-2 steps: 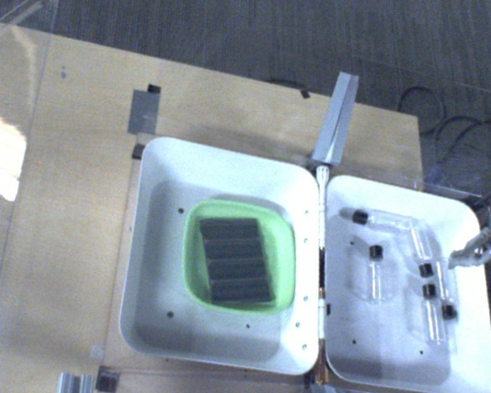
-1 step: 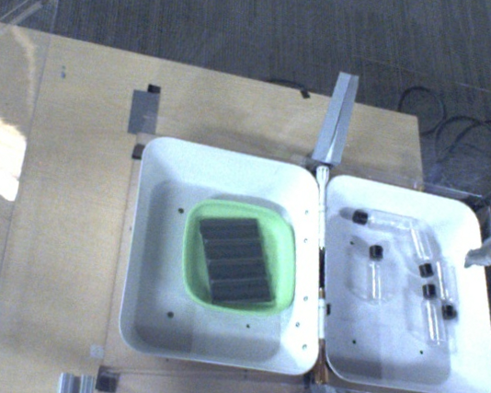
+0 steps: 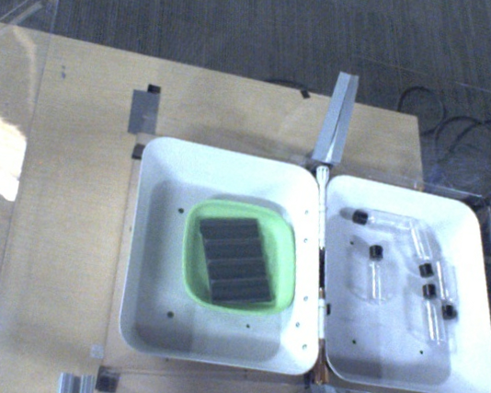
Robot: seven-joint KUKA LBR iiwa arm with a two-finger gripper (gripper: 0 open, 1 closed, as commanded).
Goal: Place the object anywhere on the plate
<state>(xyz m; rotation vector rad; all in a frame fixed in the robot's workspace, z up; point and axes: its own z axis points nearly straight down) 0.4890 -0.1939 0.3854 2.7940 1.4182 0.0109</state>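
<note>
Two white bins [image 3: 148, 249], one green plate [image 3: 192, 266], one dark ridged block [image 3: 235, 261], five clear vials [image 3: 378, 283].

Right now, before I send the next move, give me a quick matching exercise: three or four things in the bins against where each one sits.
Things:
1. green plate
2. dark ridged block
3. clear vials with black caps
4. metal post

Places:
A. right bin
B. behind where the bins meet
C. on the plate
D. left bin

Pairs: 1-D, 2-C, 3-A, 4-B
</note>
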